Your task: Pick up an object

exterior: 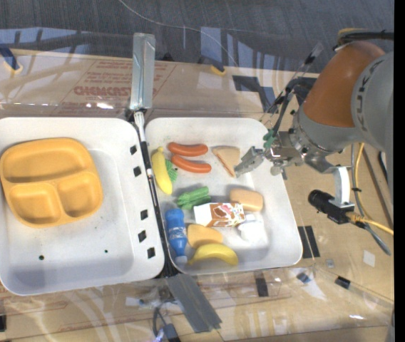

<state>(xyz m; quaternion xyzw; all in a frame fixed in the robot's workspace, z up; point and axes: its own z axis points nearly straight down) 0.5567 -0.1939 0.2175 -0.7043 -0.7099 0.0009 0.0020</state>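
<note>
In the camera view, the grey arm [345, 98] enters from three o'clock, its orange band bulging over the right bin's [282, 228] upper right corner. The gripper [249, 164] hangs over the bin's two o'clock area, just beside a tan wedge [225, 158]; its tips blur together, so whether they are spread or pressed is impossible to tell, and nothing shows between them. Two red sausages [189, 157] lie at twelve o'clock, a yellow banana [162, 170] at ten, a green vegetable [193, 196] near centre. A small printed carton [219, 214] partly covers a white item, hard to identify. A blue bottle [176, 232] and a second banana [214, 254] sit at seven o'clock. The left bin [67, 262] holds a yellow divided tray [49, 180] at ten o'clock.
</note>
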